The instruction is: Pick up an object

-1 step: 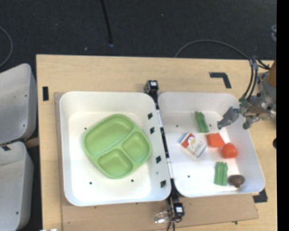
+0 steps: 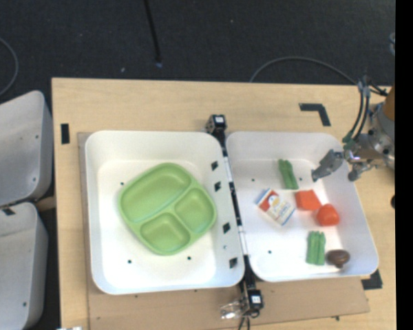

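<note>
In the right bin [image 2: 261,260] lie a small green piece [image 2: 288,174], a white, red and blue carton [image 2: 275,206], an orange block [image 2: 307,199], a red round object [image 2: 327,215], a second green piece [image 2: 316,247] and a dark brown round object [image 2: 339,258]. My gripper [image 2: 341,165] hangs over the bin's upper right edge, above and to the right of the orange block. Its two fingers stand apart, one grey finger [image 2: 325,163] pointing down-left, with nothing between them.
The left bin [image 2: 103,267] holds a green three-compartment plate [image 2: 168,207]. A black-clipped divider [image 2: 228,198] runs between the bins. White chair-like shapes [image 2: 14,157] stand left of the bench. Cables cross the dark floor behind.
</note>
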{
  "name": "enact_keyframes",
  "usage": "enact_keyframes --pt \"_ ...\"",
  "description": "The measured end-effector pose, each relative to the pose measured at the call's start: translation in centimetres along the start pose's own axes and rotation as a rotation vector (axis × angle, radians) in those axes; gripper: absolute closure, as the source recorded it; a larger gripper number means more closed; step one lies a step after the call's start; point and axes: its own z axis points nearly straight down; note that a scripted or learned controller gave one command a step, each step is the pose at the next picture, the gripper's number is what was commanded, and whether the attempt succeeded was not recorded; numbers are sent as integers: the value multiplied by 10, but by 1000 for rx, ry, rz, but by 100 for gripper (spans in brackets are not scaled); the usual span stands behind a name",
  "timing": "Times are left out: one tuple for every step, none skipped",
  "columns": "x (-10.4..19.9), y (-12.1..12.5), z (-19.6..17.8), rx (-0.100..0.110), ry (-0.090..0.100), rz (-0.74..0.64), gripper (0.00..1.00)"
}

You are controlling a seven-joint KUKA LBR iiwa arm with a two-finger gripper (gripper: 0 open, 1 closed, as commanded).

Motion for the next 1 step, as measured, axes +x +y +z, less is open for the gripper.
enact_keyframes --pt "2 6 44 2 0 1 0"
